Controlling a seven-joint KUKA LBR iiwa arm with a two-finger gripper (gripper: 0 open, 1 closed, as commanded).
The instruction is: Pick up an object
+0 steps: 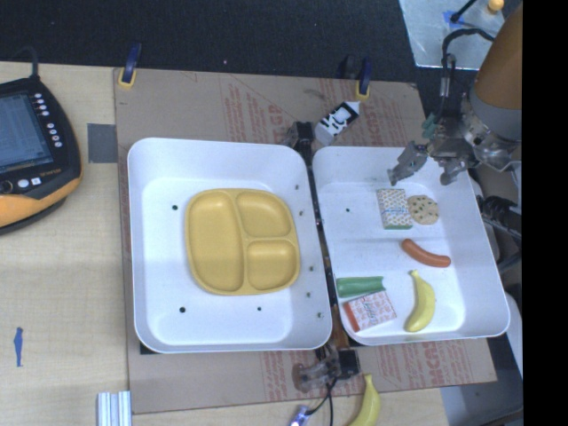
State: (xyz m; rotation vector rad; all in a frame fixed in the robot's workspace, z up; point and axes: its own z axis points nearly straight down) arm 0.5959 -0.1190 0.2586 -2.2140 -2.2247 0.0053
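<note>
Even overhead light is falling across the bench, whitening the two shallow white plastic bins [222, 327] without harsh glare. Soft shadows are pooling inside their rims. Everything is looking slightly grainy and soft.

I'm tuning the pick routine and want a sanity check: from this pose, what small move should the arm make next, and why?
Probably lower the hand toward the cookie just below it in the camera view. The hand is over the top end of the right bin with its fingers spread and nothing between them, and the cookie and the small box beside it are the nearest items.
</note>
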